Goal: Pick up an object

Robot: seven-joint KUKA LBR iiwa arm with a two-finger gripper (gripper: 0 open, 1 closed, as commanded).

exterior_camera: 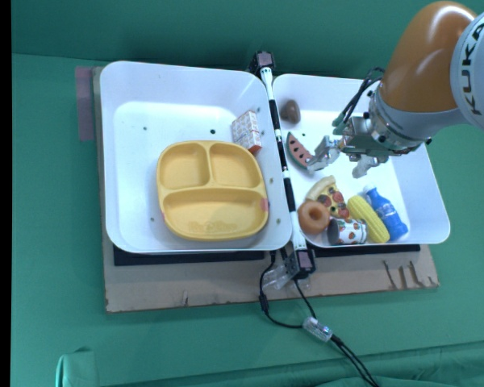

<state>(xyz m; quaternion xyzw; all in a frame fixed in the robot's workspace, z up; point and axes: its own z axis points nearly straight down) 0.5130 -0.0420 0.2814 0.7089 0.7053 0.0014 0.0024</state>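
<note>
Your gripper [344, 156] is hanging over the right bin [423, 192] with its two fingers spread wide and nothing sitting between them. One fingertip [321, 153] is pointing down toward the watermelon slice [298, 150], just beside it; whether it is touching cannot be told from this slant. The other finger [365, 164] is standing over bare white floor, apart from every item.

Your candidates for the pick are all lying in that same bin. The watermelon slice is sitting near the divider rail [278, 139], red face up. Beyond it, toward the far corner, a small brown lump [289, 110] is resting by itself. Nearer the front wall you are looking at a tight cluster: a pizza slice [329, 193], a glazed doughnut [313, 215] touching it, a small printed cup [348, 231] tipped on its side, a corn cob [369, 218] and a blue bottle [386, 212] lying side by side.

The arm [436, 63] is reaching in from the right, orange band above the wrist.

In the left bin [137, 95], a yellow divided plate [212, 189] is lying flat, and a small red-and-white carton [247, 129] is standing just beyond its far corner.
</note>
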